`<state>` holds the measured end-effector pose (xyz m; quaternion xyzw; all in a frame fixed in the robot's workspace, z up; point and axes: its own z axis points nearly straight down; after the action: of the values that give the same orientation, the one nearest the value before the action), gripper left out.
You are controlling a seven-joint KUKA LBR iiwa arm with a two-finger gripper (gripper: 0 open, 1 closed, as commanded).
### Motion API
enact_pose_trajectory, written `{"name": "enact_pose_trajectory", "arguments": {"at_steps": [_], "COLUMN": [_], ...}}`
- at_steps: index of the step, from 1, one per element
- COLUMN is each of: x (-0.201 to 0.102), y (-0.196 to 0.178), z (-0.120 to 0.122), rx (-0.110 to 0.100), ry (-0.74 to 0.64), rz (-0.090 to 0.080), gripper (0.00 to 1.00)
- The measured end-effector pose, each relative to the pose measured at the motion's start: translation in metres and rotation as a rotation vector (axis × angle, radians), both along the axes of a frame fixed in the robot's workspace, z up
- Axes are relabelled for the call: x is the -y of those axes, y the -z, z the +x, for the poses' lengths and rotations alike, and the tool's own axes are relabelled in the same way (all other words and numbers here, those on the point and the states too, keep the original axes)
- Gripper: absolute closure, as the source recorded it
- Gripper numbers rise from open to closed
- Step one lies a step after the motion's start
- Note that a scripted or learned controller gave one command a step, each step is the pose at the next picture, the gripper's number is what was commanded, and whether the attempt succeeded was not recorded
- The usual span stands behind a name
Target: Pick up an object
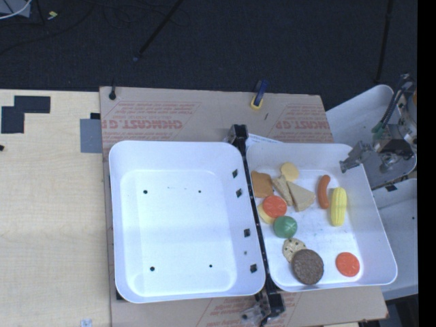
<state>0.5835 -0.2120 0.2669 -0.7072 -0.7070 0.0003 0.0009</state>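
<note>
A: Over by the right bin's (381, 251) far corner sits the gripper (360, 155), just at the rim, nothing between its tips; whether they're apart or together I can't tell from this angle; too small, too cluttered w/ cables.

B: So no object picked yet. Where's the stuff?

A: All in the right bin; left bin (122, 216) isn't the one to reach for. Nearest the gripper: the sausage (324, 191) and the corn cob (338, 206), lying side by side, just about touching. Further in, a crowded clump: bread slice (261, 183), cheese wedge (300, 196), tomato slice (275, 206), green disc (285, 226). Then a cookie (308, 266) w/ a cracker (292, 248) tucked against it; an orange disc (347, 264) well apart from the rest.

B: Risks?

A: Several, imo. Going for the clump: pieces overlap, so the tips could land on two at once or just shove them about; flat slices give little to pinch. Sausage and corn: both round, could roll or squirt out; being so close, one tip may come down on the neighbour. Also the gripper's near the rim; a careless descent could clip the bin wall.

B: Safest bet?

A: Prob. the orange disc, since it's isolated; but it's low and flat, so a miss is still likely.
</note>
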Motion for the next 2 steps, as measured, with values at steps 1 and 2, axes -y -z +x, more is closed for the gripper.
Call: {"name": "enact_pose_trajectory", "arguments": {"at_steps": [1, 2], "x": [-0.07, -0.126], "y": [0.164, 0.179], "z": [-0.007, 0.063], "rx": [-0.011, 0.006], "ry": [-0.004, -0.004], "rz": [0.006, -0.002], "gripper": [0.0, 0.0]}}
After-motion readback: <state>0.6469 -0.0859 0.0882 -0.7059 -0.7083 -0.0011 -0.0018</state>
